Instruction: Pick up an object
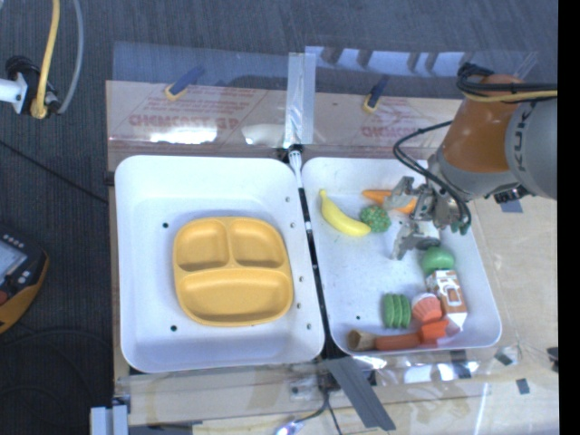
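Robotics lab, not a home. Bench holds two white bins side by side, taped cardboard sheet behind them at 12 o'clock. Grey arm with orange band comes in at 2 o'clock, black cables looped off it. Right bin holds toy food: plastic banana, broccoli; left bin a yellow tray. Dark carpet floor, yellow hose at 10 o'clock, some device at 9 o'clock.
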Robot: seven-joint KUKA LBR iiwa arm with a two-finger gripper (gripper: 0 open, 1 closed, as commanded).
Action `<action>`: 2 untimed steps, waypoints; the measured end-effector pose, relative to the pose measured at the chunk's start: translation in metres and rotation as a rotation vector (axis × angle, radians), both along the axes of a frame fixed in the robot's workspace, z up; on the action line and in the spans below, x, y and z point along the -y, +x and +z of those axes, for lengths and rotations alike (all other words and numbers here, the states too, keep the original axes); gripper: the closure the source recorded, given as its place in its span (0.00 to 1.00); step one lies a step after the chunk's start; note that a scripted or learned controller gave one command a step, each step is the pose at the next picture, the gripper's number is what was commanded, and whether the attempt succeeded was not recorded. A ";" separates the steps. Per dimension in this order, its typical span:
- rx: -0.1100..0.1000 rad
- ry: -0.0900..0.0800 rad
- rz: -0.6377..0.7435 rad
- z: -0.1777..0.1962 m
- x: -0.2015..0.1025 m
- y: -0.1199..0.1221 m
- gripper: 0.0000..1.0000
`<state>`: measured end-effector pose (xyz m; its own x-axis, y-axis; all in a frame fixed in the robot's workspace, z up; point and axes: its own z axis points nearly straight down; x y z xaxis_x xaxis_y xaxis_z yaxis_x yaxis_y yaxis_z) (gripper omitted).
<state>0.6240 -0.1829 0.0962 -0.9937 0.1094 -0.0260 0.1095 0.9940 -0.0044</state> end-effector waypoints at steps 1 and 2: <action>-0.026 -0.004 -0.056 -0.001 -0.029 0.041 0.00; -0.021 -0.003 -0.221 -0.002 -0.061 0.035 0.00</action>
